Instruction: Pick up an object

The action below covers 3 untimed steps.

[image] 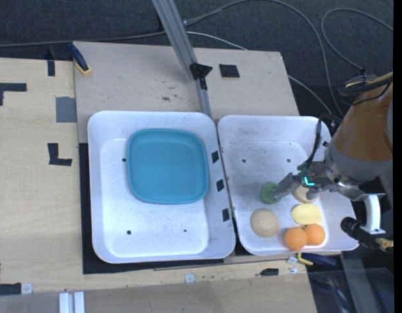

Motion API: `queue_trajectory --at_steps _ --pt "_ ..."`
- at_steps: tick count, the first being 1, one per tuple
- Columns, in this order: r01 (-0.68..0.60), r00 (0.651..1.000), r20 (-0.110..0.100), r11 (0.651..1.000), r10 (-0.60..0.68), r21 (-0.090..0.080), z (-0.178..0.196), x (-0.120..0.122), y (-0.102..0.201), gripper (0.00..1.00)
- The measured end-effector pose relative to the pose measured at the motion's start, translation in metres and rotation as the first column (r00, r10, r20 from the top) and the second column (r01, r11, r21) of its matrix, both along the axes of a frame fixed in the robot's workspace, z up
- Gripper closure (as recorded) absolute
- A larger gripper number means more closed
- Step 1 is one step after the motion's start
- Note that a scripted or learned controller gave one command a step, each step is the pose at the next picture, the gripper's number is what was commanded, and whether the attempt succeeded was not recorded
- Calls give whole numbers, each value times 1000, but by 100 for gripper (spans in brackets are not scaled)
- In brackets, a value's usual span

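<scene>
Orange balls (304, 236) bin-front | fingers (293, 186) (state unclear) by green object (271, 193), long axis indiscernible

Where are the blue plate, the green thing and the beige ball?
Blue plate (167, 165), camera view, middle of its flat face.
Green thing (270, 193), camera view, its round top by the gripper.
Beige ball (264, 222), camera view, centre of its top.

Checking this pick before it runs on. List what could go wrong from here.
1. The gripper sits at the green object with other items packed close: it may nudge the yellow piece or beige ball.
2. The two oranges lie near the right bin's rim and could roll if bumped.
</scene>
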State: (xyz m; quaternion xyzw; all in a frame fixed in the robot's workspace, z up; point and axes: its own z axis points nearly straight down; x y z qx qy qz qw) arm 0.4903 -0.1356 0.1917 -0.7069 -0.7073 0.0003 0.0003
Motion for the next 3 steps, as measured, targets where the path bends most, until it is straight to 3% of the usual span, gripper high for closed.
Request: queue_trajectory --at_steps 1,3 --pt "0 1000 0 1000 0 0 0 0 0 0" --pt "0 1000 -4 1000 0 1 -96 1 5 0"
